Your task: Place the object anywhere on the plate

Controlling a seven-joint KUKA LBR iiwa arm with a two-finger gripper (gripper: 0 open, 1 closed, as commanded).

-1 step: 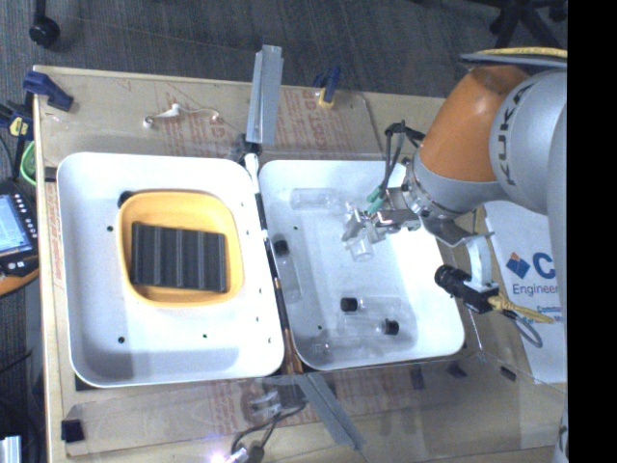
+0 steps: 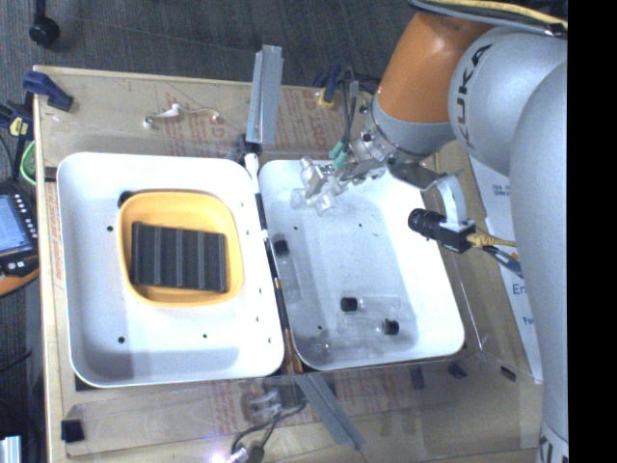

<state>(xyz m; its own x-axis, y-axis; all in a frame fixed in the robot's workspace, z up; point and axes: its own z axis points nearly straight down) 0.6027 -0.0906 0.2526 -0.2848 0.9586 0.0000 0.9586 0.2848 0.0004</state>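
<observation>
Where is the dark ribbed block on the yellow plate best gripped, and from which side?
Probably from straight above, closing across its shorter span, on the near and far long edges. The dark ribbed block lies flat on the yellow plate, so only its top and edges are exposed.
</observation>
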